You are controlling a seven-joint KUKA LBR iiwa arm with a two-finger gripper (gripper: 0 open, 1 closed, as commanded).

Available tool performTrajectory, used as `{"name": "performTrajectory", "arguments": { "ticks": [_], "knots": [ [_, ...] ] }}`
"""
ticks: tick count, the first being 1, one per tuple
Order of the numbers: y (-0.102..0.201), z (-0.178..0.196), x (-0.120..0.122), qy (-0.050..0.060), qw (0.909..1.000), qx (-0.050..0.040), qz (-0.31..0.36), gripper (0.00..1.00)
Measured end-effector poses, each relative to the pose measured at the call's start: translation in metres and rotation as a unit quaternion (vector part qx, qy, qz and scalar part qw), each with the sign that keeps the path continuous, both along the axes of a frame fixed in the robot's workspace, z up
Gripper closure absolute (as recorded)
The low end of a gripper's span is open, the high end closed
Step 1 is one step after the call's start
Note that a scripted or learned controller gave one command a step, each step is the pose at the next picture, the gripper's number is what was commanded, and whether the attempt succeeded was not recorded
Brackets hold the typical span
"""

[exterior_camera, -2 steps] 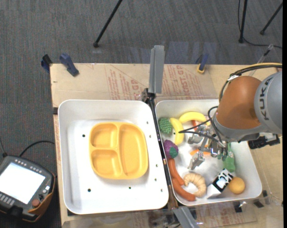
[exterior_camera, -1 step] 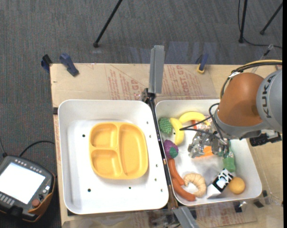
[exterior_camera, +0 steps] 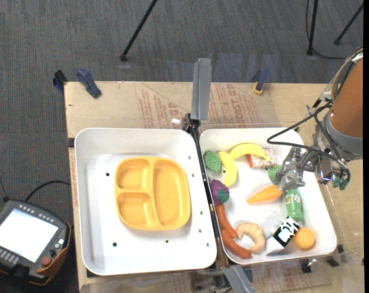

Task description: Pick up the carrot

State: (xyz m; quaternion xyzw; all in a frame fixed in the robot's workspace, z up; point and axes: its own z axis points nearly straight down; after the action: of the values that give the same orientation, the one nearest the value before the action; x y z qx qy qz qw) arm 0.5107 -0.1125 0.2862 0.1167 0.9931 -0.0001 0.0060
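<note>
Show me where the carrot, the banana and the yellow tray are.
carrot (exterior_camera: 265,194), camera view, middle of its orange body
banana (exterior_camera: 238,156), camera view, its curved middle
yellow tray (exterior_camera: 153,193), camera view, large compartment's floor

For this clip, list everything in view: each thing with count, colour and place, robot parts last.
shallow white bins: 2, white, side by side on the bench
divided plastic plate: 1, yellow, left bin
toy carrot: 1, orange, middle of right bin
toy banana: 1, yellow, right bin, top
purple toy vegetable: 1, purple, right bin, left edge
toy sausage: 1, red-brown, right bin, lower left
toy orange: 1, orange, right bin, lower right
green bottle: 1, green, right of carrot
handheld screen pendant: 1, grey, floor at lower left
gripper: 1, grey metal, just above carrot's leafy end
</note>
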Motion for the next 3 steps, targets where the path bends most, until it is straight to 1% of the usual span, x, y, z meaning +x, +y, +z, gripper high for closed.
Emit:
{"name": "performTrajectory", "arguments": {
  "ticks": [1,2,3],
  "knots": [
    [0.000,-0.005,-0.002,0.005,1.0000,0.0011,0.000,0.00],
    [-0.021,-0.152,0.033,0.013,0.9999,0.0030,0.008,0.00],
    [-0.004,-0.202,0.039,0.009,1.0000,0.0023,0.001,0.00]
  ]
}}
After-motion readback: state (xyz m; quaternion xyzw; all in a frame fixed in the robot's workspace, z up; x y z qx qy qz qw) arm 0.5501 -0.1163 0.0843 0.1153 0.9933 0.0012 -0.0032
